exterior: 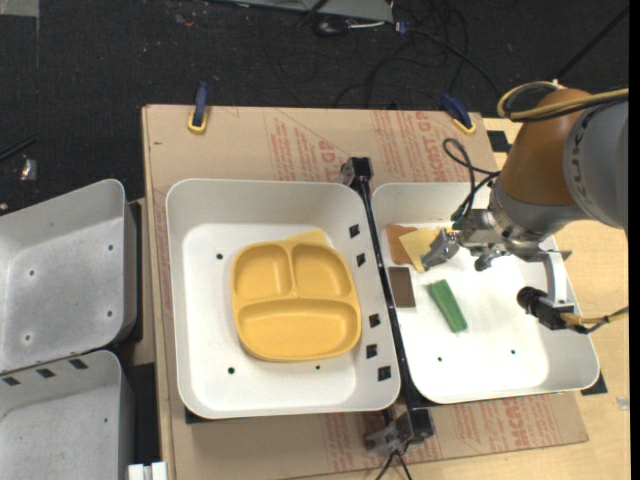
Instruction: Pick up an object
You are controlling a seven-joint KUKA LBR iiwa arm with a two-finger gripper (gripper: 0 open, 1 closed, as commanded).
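In the right bin [500,368] lie a green block [449,305], a dark brown flat rectangle [401,287] against the left wall, a tan wedge [407,240] and a small yellow piece [438,236] partly under the gripper. My gripper [462,256] hangs over the upper middle of this bin, just above and right of the green block. Its two grey fingers [437,252] stand spread apart and open, with bare bin floor between them. Nothing is held.
The left bin [200,368] holds a yellow divided plate [296,301]. A black divider [378,278] runs between the bins. The arm's orange band [540,158] and a black cable fitting [540,306] sit over the right bin's right side. Grey metal trays [60,268] lie at far left.
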